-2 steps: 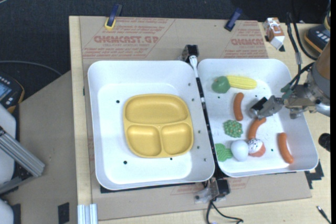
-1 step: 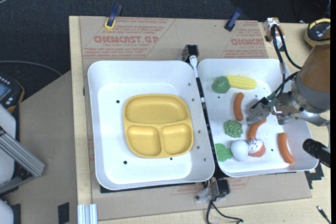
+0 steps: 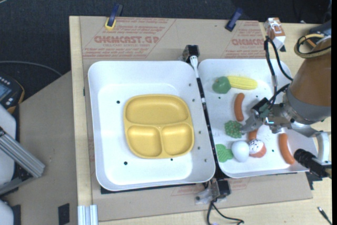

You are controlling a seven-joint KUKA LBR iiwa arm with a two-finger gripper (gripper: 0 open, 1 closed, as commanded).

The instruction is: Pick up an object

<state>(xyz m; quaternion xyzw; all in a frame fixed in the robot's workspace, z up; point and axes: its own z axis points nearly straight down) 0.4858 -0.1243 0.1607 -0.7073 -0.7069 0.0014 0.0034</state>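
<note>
Yellow divided plate (image 3: pixel 158 126) sits in the left bin (image 3: pixel 102 113). At right of frame, the gripper (image 3: pixel 256 123) hangs low over the right bin (image 3: pixel 210 74), beside a sausage (image 3: pixel 239 106) and above a white egg (image 3: pixel 240 151); whether its jaws are apart, I cannot tell. Corn (image 3: pixel 241 82) lies toward the upper right.

A flat brown cardboard-topped bench (image 3: pixel 158 34) carries two shallow white plastic bins. The left bin (image 3: pixel 102 129) and right bin (image 3: pixel 274 166) sit touching, side by side.
</note>
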